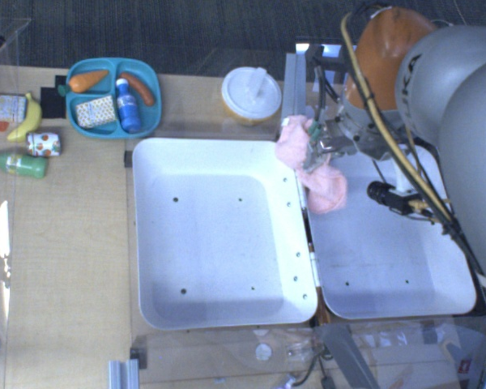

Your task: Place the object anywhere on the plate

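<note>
A soft pink cloth-like object (317, 175) hangs over the top left corner of the right bin (389, 258), by the wall it shares with the left bin (219, 233). My gripper (319, 144) sits in the middle of it, shut on the pink cloth, with folds bulging above and below the fingers. The plate (151, 81) is a blue divided dish on the bench at the far left, beyond the left bin. It holds a carrot (89, 80), a blue bottle (128, 105), a sausage (142, 91) and a speckled cracker (94, 113).
A white-lidded yellow cup (251, 94) stands between the plate and the gripper. A banana (29, 117), a small can (43, 143), a green bottle (16, 164) and a carton (3, 108) lie at the left edge. The grey arm (454, 112) and its cables cover the right bin's upper right.
</note>
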`<action>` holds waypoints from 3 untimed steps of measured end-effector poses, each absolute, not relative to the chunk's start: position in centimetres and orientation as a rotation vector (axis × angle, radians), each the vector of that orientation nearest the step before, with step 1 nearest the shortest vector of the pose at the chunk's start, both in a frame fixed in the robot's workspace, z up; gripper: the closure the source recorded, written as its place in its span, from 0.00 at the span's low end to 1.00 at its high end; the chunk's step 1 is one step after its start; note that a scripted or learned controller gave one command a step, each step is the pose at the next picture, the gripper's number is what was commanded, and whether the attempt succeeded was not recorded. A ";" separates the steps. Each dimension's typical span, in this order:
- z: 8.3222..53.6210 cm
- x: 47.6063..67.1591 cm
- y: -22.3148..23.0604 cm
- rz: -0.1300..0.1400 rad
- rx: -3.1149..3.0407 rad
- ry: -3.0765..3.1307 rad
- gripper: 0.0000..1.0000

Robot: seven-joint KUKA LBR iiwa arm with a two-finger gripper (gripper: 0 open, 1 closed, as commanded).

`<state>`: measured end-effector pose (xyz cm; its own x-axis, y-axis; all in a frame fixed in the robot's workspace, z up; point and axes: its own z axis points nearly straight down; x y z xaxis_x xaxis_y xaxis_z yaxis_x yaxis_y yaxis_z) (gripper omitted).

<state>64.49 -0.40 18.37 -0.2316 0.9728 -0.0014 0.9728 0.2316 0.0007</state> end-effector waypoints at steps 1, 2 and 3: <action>22.5 64.6 -0.3 0.004 1.935 2.471 1.00; 22.1 64.0 5.7 0.003 1.398 2.811 1.00; 21.6 64.2 10.3 0.005 0.807 3.032 1.00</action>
<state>64.19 10.33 21.58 -0.8676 0.4972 -0.0034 0.4972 0.8676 0.0041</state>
